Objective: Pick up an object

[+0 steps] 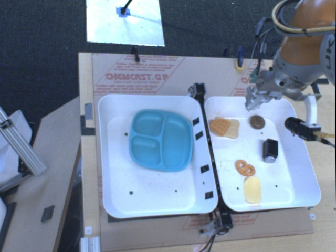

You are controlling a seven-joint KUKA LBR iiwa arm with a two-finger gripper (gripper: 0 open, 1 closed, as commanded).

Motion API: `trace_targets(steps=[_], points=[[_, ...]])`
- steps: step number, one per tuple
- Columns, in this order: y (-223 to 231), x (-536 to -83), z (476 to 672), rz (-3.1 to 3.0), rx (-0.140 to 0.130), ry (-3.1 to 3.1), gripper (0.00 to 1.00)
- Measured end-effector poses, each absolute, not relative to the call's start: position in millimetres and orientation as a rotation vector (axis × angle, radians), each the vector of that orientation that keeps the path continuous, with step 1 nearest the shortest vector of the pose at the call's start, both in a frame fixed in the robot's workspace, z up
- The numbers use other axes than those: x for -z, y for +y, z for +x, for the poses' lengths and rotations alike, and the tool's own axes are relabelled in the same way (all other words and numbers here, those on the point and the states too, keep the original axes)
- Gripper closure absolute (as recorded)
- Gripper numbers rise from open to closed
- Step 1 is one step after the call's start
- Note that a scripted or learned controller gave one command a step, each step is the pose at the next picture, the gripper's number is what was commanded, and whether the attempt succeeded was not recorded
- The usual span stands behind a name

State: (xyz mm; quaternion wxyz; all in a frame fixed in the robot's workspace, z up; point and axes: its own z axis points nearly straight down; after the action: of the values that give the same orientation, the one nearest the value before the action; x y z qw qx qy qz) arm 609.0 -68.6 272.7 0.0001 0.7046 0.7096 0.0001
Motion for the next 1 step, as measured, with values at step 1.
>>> trace_targets(steps=[1], points=[[-25.1, -257.2, 585.8, 2.214, 0.001, 2.232, 1.0]])
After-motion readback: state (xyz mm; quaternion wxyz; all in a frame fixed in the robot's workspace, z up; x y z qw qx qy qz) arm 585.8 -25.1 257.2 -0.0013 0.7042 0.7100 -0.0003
